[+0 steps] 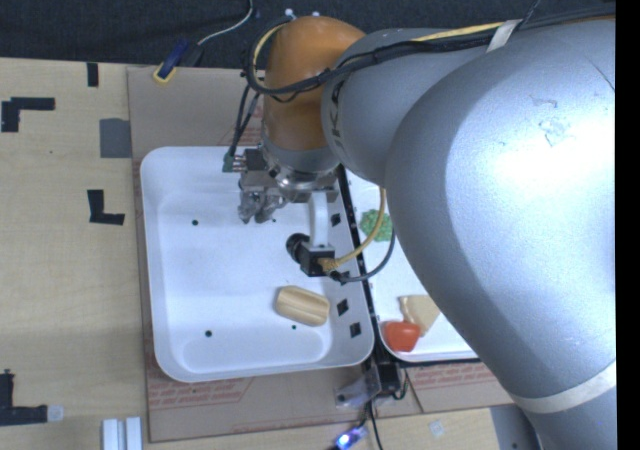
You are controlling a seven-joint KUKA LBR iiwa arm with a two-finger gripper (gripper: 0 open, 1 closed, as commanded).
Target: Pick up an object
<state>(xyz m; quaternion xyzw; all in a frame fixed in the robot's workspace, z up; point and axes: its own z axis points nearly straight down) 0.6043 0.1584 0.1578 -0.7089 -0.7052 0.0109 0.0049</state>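
Observation:
A tan bread-roll-shaped object [301, 305] lies in the left white bin [190, 268], near its front right corner. My gripper [258, 210] hangs over the back middle of that bin, well behind the roll and apart from it, with nothing seen between its dark fingers. In the right bin [440, 350] lie a red tomato-like object [401, 336], a pale wedge [421, 311] and a green leafy piece [377, 225], partly hidden by the arm.
The grey arm with its orange band [300, 78] covers most of the right bin and the right half of the view. A black fitting [308, 256] and cable hang beside the bins' shared wall. Brown bench surface lies to the left.

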